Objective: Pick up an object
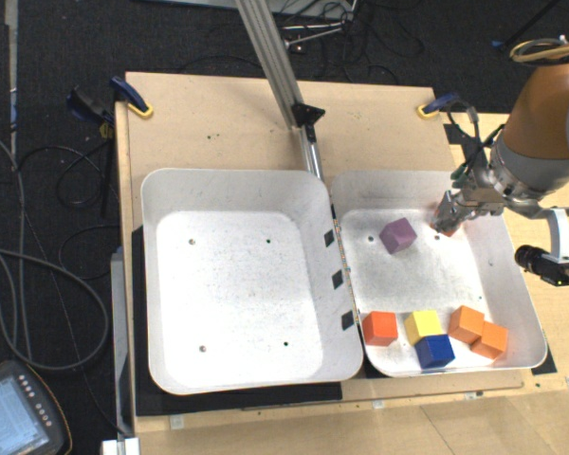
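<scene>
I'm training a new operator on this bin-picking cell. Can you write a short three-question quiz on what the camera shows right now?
1. True or false: all the blocks lie in the right bin.
2. Which block lies closest to the hand?
A. blue block
B. purple block
C. yellow block
3. Fill in: along the near wall of the bin, the block farthest left is coloured ____.

Key
1. True. The purple block sits apart near the far side; the others cluster at the near wall.
2. B.
3. Orange: the orange block, left of the yellow one.
</scene>
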`<state>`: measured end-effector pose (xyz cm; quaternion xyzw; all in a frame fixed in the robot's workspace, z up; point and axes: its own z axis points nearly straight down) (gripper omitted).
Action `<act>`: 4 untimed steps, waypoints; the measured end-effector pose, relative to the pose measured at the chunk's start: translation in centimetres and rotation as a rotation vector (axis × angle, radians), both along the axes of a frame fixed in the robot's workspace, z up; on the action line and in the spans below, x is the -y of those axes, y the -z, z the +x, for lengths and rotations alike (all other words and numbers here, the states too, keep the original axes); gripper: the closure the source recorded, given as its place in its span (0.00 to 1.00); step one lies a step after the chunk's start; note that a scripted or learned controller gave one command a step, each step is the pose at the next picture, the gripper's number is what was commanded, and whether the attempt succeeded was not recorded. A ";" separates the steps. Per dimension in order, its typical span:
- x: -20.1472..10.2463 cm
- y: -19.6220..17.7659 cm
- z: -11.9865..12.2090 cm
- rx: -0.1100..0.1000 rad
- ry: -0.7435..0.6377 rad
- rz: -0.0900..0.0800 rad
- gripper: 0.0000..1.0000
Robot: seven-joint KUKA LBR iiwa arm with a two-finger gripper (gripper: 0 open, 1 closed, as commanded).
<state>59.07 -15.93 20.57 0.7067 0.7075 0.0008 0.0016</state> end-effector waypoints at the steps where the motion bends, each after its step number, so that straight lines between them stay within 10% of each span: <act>1: -5.6 0.6 0.2 -0.005 -0.007 0.003 1.00; 4: -22.4 -1.3 0.4 -0.001 -0.007 0.003 1.00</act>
